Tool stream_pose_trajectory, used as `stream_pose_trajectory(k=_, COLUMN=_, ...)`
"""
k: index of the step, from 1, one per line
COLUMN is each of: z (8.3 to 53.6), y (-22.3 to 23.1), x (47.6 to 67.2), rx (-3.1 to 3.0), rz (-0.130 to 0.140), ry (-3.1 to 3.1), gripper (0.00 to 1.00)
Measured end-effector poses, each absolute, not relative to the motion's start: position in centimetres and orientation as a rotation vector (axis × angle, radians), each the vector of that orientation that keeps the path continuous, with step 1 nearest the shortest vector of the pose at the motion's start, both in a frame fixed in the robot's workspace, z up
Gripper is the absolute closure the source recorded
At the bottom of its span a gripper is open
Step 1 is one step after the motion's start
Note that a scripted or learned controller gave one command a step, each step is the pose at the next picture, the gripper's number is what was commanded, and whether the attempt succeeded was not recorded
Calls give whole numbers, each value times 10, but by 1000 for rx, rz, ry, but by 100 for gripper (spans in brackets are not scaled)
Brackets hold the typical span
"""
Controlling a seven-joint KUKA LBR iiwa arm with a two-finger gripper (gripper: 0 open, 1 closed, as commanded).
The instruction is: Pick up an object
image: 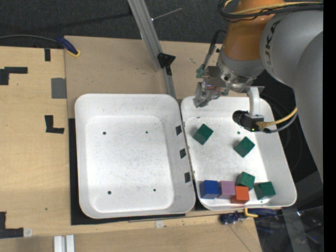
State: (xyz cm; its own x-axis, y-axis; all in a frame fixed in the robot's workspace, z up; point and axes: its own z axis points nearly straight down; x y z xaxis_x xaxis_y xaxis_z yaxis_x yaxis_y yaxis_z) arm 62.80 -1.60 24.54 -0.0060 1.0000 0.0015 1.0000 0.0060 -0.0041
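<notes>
Seven blocks in right bin (278, 156), five along near rim; claw (201, 102) state unclear.

Arm (294, 35) cut off by top/right edges; claw (202, 100) tips blurred, grip state unclear.

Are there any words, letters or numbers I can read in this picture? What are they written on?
"UK": dark letters on the robot's grey arm shell, cut off at the shell's edge, so the rest cannot be read.
Nothing else carries readable text: the coloured cubes and the two shallow white bins bear no writing.
</notes>
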Motion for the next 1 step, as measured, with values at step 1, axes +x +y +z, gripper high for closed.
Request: stream_pose_trajectory(k=1, z=230, y=38, x=617, rx=-2212, rz=3, ry=-2226, gripper=100)
